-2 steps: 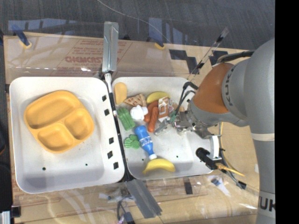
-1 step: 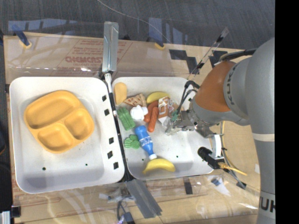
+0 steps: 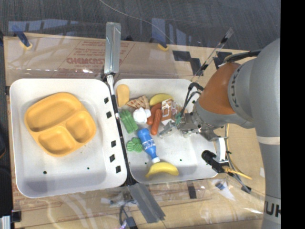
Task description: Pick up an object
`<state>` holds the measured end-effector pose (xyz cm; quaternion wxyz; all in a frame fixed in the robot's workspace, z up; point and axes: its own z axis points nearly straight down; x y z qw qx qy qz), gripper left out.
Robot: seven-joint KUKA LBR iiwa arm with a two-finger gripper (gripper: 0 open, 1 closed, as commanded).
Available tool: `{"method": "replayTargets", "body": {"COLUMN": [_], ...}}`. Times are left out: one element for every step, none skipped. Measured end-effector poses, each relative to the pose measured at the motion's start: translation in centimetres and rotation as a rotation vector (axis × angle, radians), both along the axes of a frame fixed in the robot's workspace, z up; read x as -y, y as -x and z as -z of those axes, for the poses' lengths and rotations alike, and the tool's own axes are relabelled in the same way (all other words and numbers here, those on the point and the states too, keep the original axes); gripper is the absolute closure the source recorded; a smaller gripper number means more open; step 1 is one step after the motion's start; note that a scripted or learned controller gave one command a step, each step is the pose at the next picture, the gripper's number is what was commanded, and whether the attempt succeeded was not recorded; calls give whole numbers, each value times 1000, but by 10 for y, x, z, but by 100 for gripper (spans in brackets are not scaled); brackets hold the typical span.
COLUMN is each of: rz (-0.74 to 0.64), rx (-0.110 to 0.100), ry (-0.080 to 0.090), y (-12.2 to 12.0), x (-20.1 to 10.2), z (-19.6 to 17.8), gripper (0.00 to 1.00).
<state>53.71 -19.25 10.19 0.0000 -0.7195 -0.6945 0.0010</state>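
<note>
**Gripper down in the right bin, nothing lifted yet**

I see the gripper (image 3: 172,126) low in the right bin (image 3: 190,163), at the edge of the toy pile beside the carrot (image 3: 156,118) and a small printed packet (image 3: 167,111). I cannot tell how it is set, or whether it has anything. The blue bottle (image 3: 147,144) and banana (image 3: 162,170) lie nearby. The pick remains to be done, I judge.
</note>
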Motion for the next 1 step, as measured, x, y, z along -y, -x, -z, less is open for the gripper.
{"method": "replayTargets", "body": {"rz": [234], "rx": [1], "ry": [-1], "y": [-61], "x": [3], "z": [10], "gripper": [0]}}
